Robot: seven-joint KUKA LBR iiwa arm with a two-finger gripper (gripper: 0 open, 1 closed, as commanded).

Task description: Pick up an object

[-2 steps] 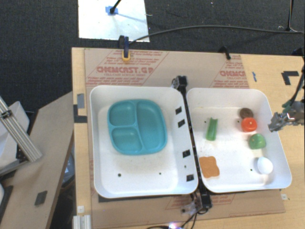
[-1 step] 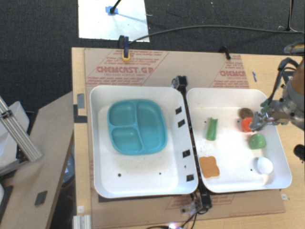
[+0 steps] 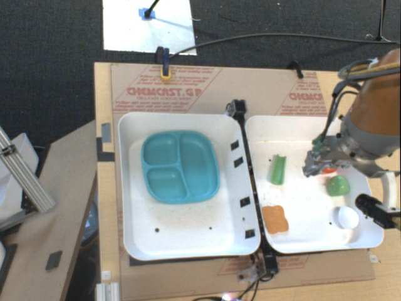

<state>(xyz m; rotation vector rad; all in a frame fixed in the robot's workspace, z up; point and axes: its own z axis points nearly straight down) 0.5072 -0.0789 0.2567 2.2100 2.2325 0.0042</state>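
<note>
1. The robot's hand [image 3: 315,165] hangs low over the right bin [image 3: 301,243]. It is near the top right part of that bin.
2. I cannot tell how the hand is set, because it is small and dark from up here. Nothing can be seen held in it.
3. Four things lie in the right bin. There is a green stick [image 3: 277,169], a round green thing [image 3: 338,185], an orange piece [image 3: 274,219] and a small white thing [image 3: 346,217].
4. The round green thing lies just beside the hand, a little below it. A bit of red [image 3: 330,172] peeks out between them, but I cannot tell what it is.
5. The left bin [image 3: 188,240] holds a blue tray [image 3: 180,167] with three parts. It is well apart from the hand.
6. I think the robot is at the reaching step. No thing has been picked up yet.
7. Next, the hand should line up over one thing, most likely the round green thing, go down around it, squeeze and lift.
</note>
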